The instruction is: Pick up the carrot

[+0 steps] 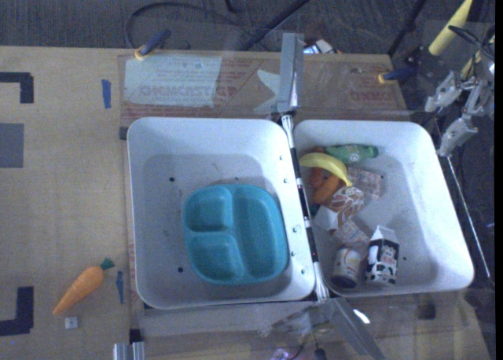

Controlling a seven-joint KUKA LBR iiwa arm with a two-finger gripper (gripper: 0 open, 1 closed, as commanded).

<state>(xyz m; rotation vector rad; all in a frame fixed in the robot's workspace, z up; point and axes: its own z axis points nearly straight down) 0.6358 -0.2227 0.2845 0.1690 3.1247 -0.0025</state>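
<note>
The carrot [78, 289], orange with a green top, lies on the wooden bench outside the bins, left of the left bin's [145, 193] front corner. My gripper [450, 118] hangs at the far right, over the right bin's [428, 193] back right rim, far from the carrot. Its fingers stand apart and hold nothing.
A blue compartment tray [236, 234] rests in the left bin. The right bin holds a banana [324, 163], a green item [352, 151], an orange toy [322, 183], wrapped packets [347, 207], a can [344, 266] and a cow-print carton [383, 256]. Blue tape marks [119, 286] sit near the carrot.
</note>
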